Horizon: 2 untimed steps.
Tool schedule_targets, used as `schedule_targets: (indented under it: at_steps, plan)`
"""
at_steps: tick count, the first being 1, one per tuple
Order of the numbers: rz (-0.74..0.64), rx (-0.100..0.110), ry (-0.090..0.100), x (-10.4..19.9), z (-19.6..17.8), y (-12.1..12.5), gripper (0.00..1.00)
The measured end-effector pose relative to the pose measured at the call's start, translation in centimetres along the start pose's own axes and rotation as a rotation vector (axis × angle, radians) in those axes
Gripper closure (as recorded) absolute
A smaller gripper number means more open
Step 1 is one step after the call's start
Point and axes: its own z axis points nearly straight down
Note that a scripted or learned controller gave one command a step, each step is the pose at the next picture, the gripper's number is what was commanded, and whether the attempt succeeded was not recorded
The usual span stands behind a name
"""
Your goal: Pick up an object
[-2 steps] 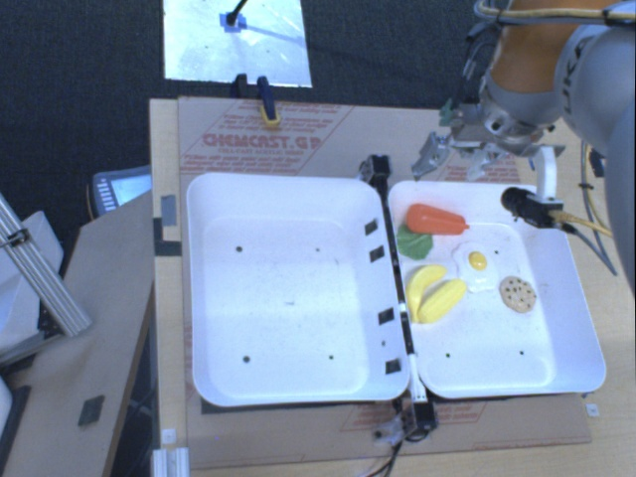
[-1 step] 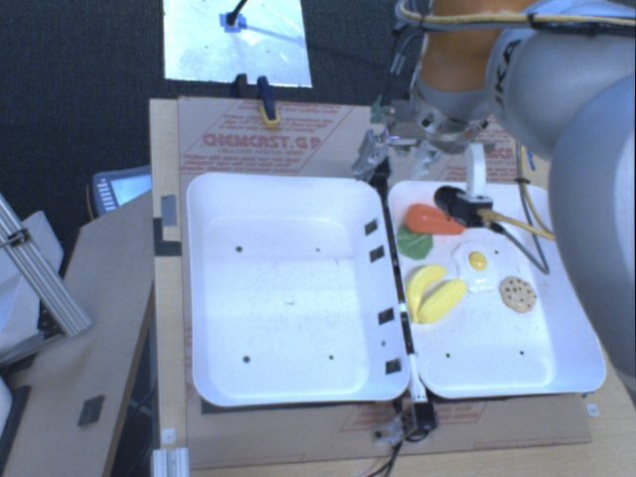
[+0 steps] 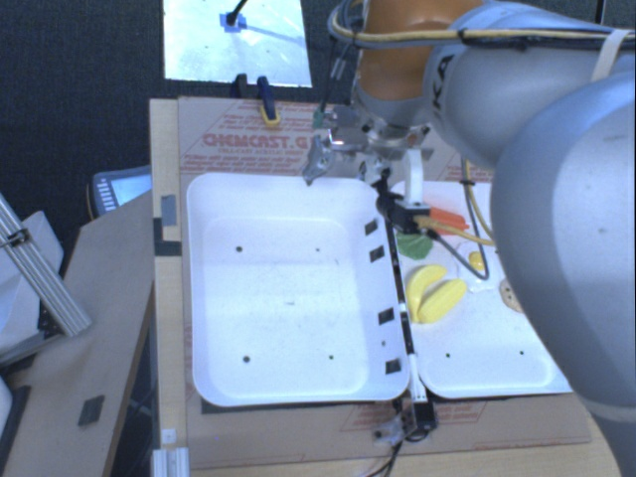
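Two shallow white bins side by side: left bin (image 3: 214,266) toward nine o'clock, right bin (image 3: 497,366) toward three. In the right bin, two yellow pieces (image 3: 434,293), one green piece (image 3: 414,246), one orange piece (image 3: 447,220). One arm (image 3: 537,117), entering from three o'clock.

The grey arm (image 3: 537,117) reaches in from the right, its orange band (image 3: 412,28) bulging above the wrist. Below it hangs the gripper (image 3: 348,162), pointing downward.
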Motion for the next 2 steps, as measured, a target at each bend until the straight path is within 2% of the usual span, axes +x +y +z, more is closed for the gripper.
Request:
schedule_targets:
  at_steps: [1, 2]
  plan:
    - [0.001, -0.001, 0.001, 6.0, -2.0, 0.1, 0.00]
    - [0.002, -0.004, 0.001, 11.2, -7.4, 0.2, 0.00]
